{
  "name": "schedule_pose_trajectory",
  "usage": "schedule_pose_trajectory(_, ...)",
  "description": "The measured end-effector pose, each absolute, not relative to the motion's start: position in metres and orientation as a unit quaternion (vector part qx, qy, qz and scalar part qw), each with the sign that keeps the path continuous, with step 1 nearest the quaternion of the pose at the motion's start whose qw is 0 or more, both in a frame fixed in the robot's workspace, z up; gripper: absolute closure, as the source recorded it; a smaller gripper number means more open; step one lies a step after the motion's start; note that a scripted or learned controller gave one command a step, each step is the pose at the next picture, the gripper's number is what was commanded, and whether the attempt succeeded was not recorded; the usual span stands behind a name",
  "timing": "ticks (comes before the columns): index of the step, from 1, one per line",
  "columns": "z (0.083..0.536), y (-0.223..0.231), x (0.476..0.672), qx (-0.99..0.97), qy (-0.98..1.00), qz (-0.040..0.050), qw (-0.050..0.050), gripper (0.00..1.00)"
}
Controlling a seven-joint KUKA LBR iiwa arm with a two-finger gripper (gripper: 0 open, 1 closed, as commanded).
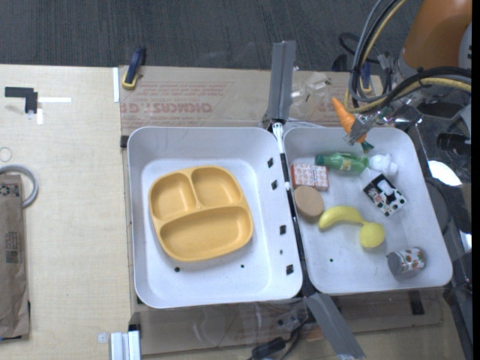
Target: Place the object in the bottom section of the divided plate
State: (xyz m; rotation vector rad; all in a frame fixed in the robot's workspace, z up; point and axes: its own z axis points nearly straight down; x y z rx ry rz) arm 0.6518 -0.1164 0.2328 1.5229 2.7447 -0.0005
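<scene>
My arm comes in from the upper right of the frame, and my gripper (pixel 359 134) hangs over the upper left corner of the right bin (pixel 431 223), close to its rim. A small orange thing like a carrot (pixel 343 113) sits right at the tip of the gripper and points up and to the left. I cannot tell if the gripper is spread or pressed together, or if it really pinches the carrot; this part is too small and crowded with cables.

The yellow divided plate (pixel 200 214) lies in the middle of the left bin (pixel 142 276), well apart from my gripper. Its bottom section (pixel 208 235) is the wide one, toward the lower edge of the frame, with two smaller sections above it.

In the right bin, below my gripper, a green bottle (pixel 341 162) lies on its side. Lower left of it is a red and white packet (pixel 309 175), and a brown round disc (pixel 308 202) touches it from below. A banana (pixel 341 217) lies just beside the disc, with a lemon (pixel 372 235) at its right end. A black and white box (pixel 384 196) is near the right side, and a small can (pixel 406 261) lies in the lower right corner.
</scene>
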Motion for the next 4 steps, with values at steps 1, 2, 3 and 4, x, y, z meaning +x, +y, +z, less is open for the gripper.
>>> schedule_pose_trajectory(1, 0.310, -0.141, 0.659, 0.468, 0.884, -0.0006, 0.001, 1.00)
schedule_pose_trajectory(2, 0.191, -0.067, 0.647, 0.400, 0.916, -0.0006, 0.001, 1.00)
schedule_pose_trajectory(3, 0.191, -0.034, 0.561, 0.395, 0.919, -0.0006, 0.000, 1.00)
schedule_pose_trajectory(4, 0.191, 0.019, 0.529, 0.330, 0.944, -0.0006, 0.000, 1.00)
